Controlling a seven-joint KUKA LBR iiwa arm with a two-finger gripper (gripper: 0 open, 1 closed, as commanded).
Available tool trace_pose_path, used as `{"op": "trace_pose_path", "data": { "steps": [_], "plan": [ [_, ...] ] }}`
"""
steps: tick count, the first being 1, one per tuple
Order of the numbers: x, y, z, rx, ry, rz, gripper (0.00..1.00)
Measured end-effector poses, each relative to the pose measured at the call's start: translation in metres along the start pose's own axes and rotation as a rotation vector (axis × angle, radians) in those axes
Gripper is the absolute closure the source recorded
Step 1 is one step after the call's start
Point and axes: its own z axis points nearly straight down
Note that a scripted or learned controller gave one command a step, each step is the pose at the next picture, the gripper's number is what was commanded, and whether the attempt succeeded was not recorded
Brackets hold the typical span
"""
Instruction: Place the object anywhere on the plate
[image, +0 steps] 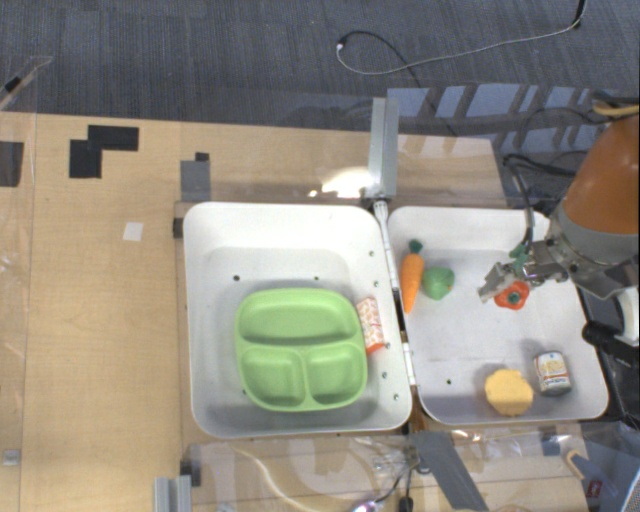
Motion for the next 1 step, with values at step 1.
{"op": "trace_pose_path", "data": {
  "steps": [1],
  "plan": [
    [-0.0001,0.0,0.0,0.0,0.0,0.0,0.0]
  ]
}}
